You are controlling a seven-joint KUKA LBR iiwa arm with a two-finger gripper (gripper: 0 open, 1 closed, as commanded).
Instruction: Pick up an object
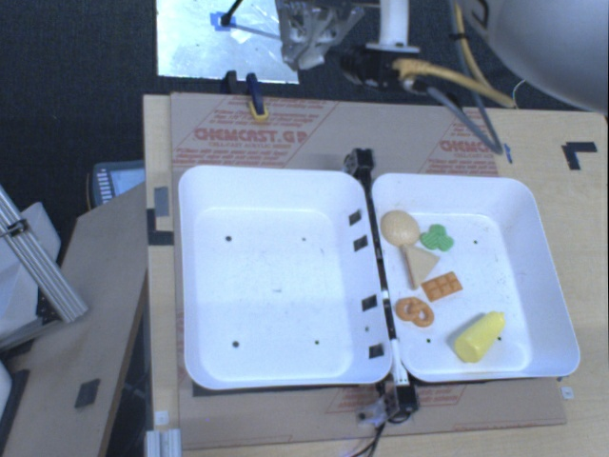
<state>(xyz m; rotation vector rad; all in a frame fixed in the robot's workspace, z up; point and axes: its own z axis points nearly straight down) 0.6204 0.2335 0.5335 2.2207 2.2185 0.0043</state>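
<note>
At the far left, an aluminium rail [38, 260] lies slanted off the bench, with a small grey device [116, 181] just above it beside the bench edge. The left bin [205, 198] sits on a brown board printed with red lettering [252, 133]. A blue and yellow clamp [255, 98] grips the far edge of that board, and beyond it lies a shiny metal sheet [205, 27] on the dark floor. The gripper [309, 50] hangs at the top of the view over the near corner of that sheet, well apart from both bins and beyond the bench. It holds nothing that can be seen, and whether it is spread or pressed together cannot be told from this angle. A row of black clips [369, 303] joins the 2 bins. The right bin [547, 255] holds 5 small things, all in its left and middle parts: a tan ice-cream cone [407, 241] lying near the left wall, a green leafy piece [438, 238] touching the scoop's right side, an orange waffle square [442, 286] just below the cone's tip, a brown pretzel [414, 310] near the left wall, and a yellow bottle [479, 337] lying tilted toward the near edge. A yellow cable [447, 72] runs toward the grey arm body [547, 27] at the upper right.
</note>
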